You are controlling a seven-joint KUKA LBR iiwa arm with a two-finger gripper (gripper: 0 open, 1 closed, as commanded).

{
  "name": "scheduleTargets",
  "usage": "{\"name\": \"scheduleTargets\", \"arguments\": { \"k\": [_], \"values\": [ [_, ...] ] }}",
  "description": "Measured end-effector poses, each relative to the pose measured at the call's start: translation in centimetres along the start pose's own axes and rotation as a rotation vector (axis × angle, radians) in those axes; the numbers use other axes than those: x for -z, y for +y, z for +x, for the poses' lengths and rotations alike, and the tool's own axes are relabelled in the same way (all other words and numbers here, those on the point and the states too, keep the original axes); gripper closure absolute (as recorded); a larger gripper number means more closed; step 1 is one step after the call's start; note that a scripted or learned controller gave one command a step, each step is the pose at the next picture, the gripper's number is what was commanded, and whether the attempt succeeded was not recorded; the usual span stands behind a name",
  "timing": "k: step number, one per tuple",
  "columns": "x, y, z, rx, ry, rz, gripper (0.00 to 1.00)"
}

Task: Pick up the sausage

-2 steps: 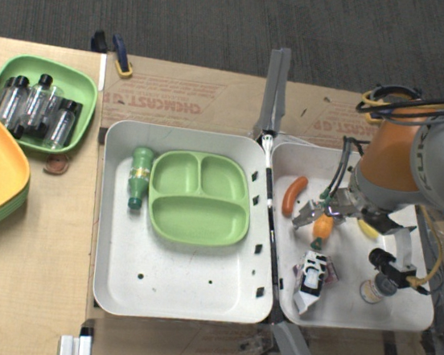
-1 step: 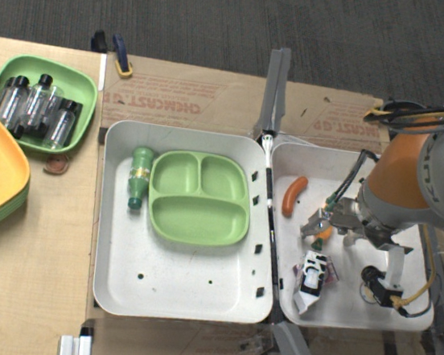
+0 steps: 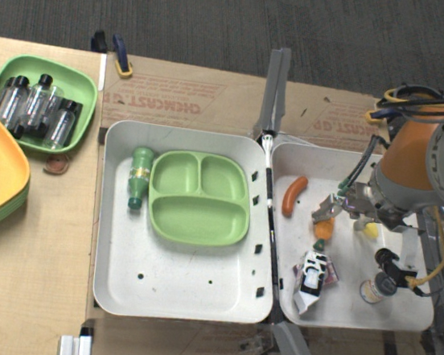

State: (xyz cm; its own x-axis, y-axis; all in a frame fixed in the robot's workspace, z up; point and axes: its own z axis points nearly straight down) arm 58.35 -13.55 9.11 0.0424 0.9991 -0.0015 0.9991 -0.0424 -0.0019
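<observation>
Gripper (image 3: pixel 333 212) hangs low over the right bin (image 3: pixel 350 315), just above a small orange carrot-like piece (image 3: pixel 324 229), and nothing of it touches the sausage (image 3: pixel 293 196), which lies free on the bin floor near the left wall, tilted a little from upright in the view. Whether the tool is spread or pressed together cannot be told, since the grey arm (image 3: pixel 435 160) cuts off at the right edge. Beyond lie a black-and-white packet (image 3: pixel 312 279) with unreadable print, the left bin (image 3: pixel 111 280) with a green divided plate (image 3: pixel 200 197) and green bottle (image 3: pixel 138 176), and cardboard (image 3: pixel 168 96) with mirrored lettering.
</observation>
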Motion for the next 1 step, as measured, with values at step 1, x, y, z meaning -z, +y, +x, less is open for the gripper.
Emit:
{"name": "scheduleTargets", "arguments": {
  "k": [1],
  "values": [
    [0.84,-0.02,0.00,0.005,-0.002,0.002,1.00]
  ]
}}
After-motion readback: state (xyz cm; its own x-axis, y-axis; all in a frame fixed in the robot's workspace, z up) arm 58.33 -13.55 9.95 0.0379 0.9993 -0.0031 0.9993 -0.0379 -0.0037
